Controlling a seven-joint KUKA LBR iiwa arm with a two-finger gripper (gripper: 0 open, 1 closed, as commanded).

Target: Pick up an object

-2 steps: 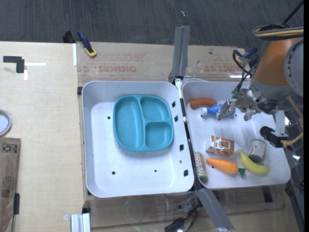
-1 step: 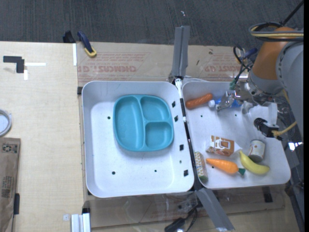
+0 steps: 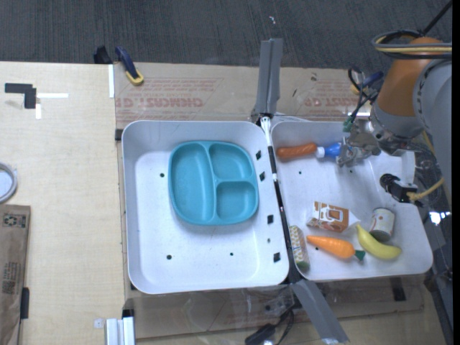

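Altogether, one blue plate, one banana, two carrots; pincer state cannot be told.

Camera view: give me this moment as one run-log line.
gripper: low in right bin, far end | nearest: orange-and-blue tool | grasp: none seen | carrot, banana, carton: near end | left bin: blue plate

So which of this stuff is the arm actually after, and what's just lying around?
Job: gripper; right bin's orange-handled tool, carrot, banana, small carton, can.

Lying about: blue plate in left bin, tape roll, clamp.
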